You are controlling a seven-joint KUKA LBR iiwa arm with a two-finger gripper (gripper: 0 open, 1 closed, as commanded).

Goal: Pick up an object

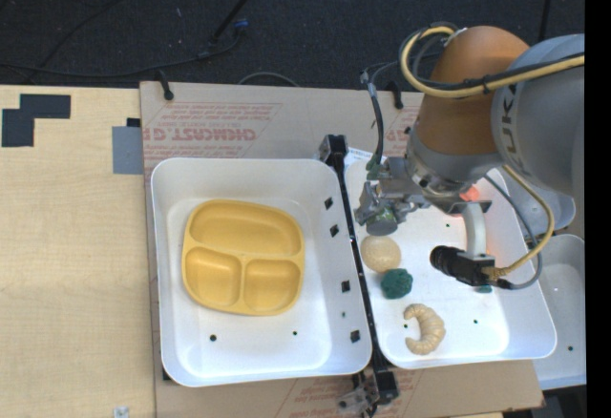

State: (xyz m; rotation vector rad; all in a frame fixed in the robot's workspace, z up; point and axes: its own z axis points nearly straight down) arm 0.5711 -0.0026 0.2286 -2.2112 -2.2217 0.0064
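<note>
My gripper (pixel 380 212) hangs low at the ten o'clock corner of the right bin (pixel 535 335), just above a pale round bun-like object (pixel 381 253); whether it is open or closed I cannot tell. I judge this the approach, nothing held yet. A green lump (pixel 397 283) sits at five o'clock of the bun, a croissant (pixel 425 327) beyond. Next I'd need to drop straight down over the bun.
</note>
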